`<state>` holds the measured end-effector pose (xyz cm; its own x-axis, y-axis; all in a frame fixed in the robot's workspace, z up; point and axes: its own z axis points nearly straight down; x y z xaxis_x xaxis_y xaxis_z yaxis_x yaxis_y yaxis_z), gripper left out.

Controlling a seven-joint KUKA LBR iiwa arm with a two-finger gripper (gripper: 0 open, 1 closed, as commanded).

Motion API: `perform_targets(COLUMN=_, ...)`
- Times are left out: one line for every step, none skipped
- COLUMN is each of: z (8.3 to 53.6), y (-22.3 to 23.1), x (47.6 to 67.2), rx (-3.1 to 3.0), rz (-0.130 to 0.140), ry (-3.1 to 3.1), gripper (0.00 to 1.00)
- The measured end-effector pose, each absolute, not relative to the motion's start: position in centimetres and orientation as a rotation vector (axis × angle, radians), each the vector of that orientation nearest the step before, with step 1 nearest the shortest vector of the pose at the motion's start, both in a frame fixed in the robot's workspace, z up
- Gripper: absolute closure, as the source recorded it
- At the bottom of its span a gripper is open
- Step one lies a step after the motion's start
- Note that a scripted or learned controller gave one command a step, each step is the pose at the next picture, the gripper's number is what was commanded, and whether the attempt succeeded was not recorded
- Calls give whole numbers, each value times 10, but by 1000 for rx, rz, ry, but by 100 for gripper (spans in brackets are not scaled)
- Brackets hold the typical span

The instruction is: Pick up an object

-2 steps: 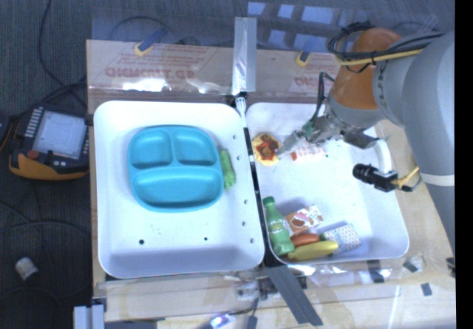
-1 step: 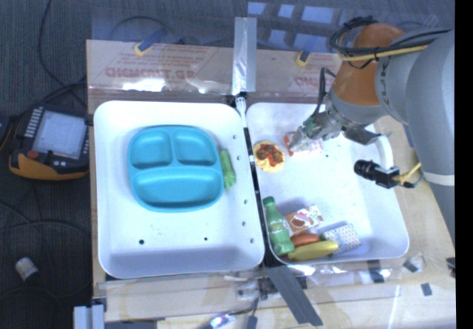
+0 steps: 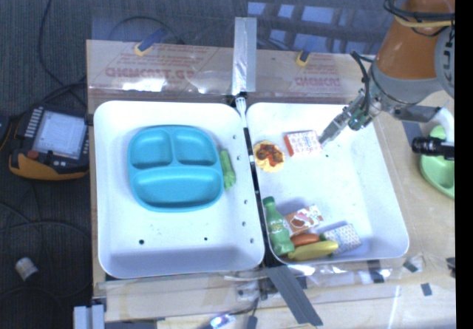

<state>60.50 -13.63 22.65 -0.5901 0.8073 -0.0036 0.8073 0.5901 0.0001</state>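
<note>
At frame right, the white right bin [image 3: 384, 194] holds the red-and-white packet [image 3: 301, 143] near its upper middle. The gripper [image 3: 325, 135] sits just beside it; its grip state cannot be told. Centre over the packet before descending.

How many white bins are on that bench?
2. The left bin holds a blue divided plate; the right bin, beside it, holds small toy foods.

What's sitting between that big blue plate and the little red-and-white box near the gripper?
In the camera view, between the blue plate and the red-and-white box lie a green piece at the plate's edge, the bins' shared rims, and a round pizza-like toy.
</note>
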Motion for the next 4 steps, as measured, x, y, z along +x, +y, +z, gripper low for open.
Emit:
perform_targets(z=414, y=-96, x=605, rx=1231, rz=1, ry=2884, gripper=100)
perform_targets(z=436, y=-157, x=609, rx=751, rz=-4, ry=3043, gripper=100)
perform_targets(z=319, y=-139, x=641, rx=717, rz=-2, ry=3054, gripper=100)
perform_targets(z=435, y=-148, x=619, rx=672, rz=0, ry=3062, gripper=100)
